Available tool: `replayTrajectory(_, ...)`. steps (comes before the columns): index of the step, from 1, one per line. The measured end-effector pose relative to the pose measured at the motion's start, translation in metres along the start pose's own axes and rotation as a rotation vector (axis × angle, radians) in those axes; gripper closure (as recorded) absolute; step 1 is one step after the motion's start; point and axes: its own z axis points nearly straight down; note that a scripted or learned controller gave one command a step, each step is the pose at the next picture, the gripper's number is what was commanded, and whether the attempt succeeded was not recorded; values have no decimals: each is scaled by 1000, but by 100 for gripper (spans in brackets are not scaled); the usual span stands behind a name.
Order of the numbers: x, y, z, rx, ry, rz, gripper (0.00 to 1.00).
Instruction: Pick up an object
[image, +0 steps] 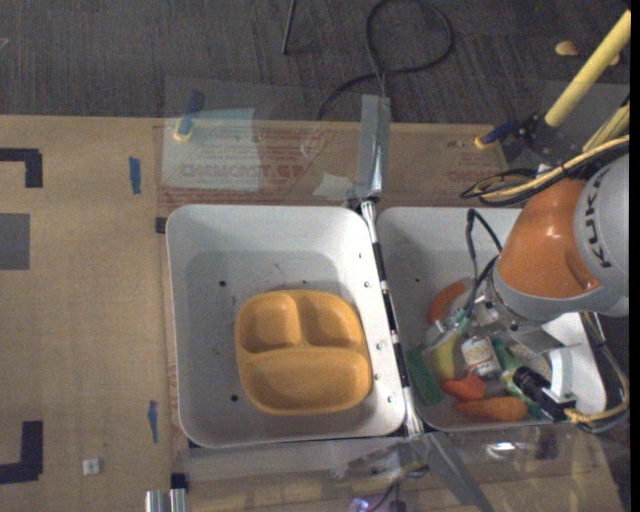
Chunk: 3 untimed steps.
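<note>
My gripper (478, 340) is low in the right bin (420, 240), down among a pile of small toy foods at the bin's front. Around it lie a yellow banana-like piece (441, 362), a green piece (424, 380), a red-orange carrot-shaped piece (492, 408), a smaller red piece (462, 388) and an orange round piece (447, 298). The wrist and the orange-banded arm (545, 255) cover the middle of the pile. Whether anything sits inside the gripper is hidden.
The left bin (200, 250) holds a yellow-orange divided plate (300, 352) at its centre. A metal divider (385, 320) separates the two bins. Cables and a yellow pole (590, 70) stand at the back right.
</note>
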Motion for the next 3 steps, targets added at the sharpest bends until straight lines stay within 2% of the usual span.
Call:
replayTrajectory(1, -3, 1, -10, -5, 0, 8, 100)
replayTrajectory(2, 67, -22, -94, 11, 2, 5, 100)
replayTrajectory(3, 66, -22, -94, 11, 2, 5, 0)
